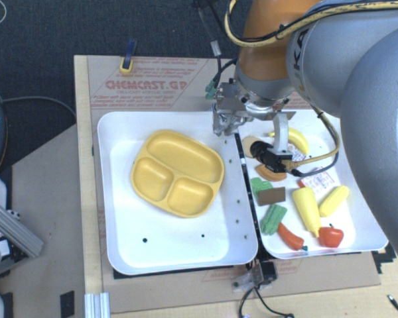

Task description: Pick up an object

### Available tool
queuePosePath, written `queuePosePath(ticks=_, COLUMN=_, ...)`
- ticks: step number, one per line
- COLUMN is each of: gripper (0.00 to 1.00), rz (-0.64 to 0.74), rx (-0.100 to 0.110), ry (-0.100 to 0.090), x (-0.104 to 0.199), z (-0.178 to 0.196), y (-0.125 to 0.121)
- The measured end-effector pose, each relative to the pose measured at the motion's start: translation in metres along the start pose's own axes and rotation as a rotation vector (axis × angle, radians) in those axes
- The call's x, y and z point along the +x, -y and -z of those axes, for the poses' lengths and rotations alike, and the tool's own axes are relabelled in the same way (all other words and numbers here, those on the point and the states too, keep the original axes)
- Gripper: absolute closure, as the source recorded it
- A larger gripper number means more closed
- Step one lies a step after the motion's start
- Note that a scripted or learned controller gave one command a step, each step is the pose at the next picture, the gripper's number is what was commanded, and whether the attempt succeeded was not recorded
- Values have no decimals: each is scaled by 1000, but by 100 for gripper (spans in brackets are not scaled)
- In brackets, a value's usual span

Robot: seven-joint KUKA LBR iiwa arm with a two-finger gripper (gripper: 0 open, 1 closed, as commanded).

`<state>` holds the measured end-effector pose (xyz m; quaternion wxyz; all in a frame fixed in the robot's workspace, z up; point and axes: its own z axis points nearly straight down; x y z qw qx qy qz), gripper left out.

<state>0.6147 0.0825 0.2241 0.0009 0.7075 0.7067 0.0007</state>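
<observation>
Gripper [221, 123]: over the back rim of the left bin [119, 197], right beside the divide between the two bins. Open or closed: cannot tell from this angle.

Nearest item: yellow three-section plate [178, 172], lying flat mid-bin on the left, just in front of the gripper and apart from it.

Right bin [358, 234]: banana [294, 140] at the back. In front of it, clustered, are a green piece [261, 185], brown block [272, 195], green pod [273, 218], orange carrot [290, 236], corn cob [307, 211] and red pepper [330, 236]. White tag [313, 179] with red print, unreadable.

Cardboard sheet [152, 78] under the bins: red print reads "CHEMCAST GP"; the smaller lines are illegible. Blue-and-yellow clamp [127, 58] on its back edge.
</observation>
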Motion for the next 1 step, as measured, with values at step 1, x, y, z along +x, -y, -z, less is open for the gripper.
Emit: queuePosePath(ticks=1, gripper=100, rz=0, rx=5, ry=0, x=0, z=-8, y=6)
